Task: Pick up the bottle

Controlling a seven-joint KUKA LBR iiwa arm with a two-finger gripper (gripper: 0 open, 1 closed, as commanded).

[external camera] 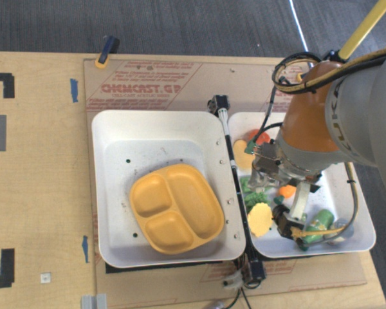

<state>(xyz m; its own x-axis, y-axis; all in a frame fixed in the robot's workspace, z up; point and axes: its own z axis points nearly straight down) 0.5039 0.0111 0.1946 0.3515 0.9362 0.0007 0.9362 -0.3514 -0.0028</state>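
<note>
A green bottle (pixel 321 223) lies on its side near the front right corner of the right bin (pixel 361 227). My gripper (pixel 262 180) hangs low over the left half of that bin, left of the bottle and apart from it. Nothing shows between its tips. The grey arm with its orange band (pixel 309 118) covers the middle and back of the bin.
In the right bin, a yellow piece (pixel 259 219) lies at the front left, green leafy bits (pixel 249 187) sit under the gripper, and small orange pieces (pixel 286 190) lie nearby. A yellow divided plate (pixel 175 206) rests in the left bin (pixel 116 140).
</note>
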